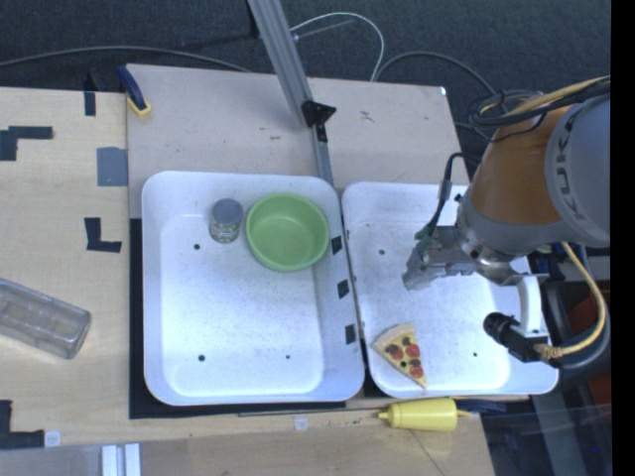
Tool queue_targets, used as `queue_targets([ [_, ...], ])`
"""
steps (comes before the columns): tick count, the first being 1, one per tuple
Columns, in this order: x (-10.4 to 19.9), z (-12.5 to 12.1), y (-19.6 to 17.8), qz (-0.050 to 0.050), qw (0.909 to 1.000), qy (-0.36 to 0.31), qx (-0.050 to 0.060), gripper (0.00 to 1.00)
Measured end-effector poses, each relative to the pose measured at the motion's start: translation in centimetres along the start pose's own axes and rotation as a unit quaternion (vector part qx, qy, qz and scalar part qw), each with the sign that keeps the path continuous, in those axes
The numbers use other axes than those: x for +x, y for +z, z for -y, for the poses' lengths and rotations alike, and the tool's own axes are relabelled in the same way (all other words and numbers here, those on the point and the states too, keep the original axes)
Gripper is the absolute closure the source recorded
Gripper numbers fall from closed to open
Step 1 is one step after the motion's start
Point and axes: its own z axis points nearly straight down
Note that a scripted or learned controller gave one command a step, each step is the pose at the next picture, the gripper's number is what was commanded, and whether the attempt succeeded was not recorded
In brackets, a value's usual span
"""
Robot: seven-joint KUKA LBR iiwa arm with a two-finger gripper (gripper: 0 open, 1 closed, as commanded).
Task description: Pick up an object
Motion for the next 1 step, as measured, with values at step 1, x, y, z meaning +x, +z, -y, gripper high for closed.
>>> queue_targets([
  [1,5.8,-0.57,0.4,0.0,1.0,-0.001,0.001,1.0],
])
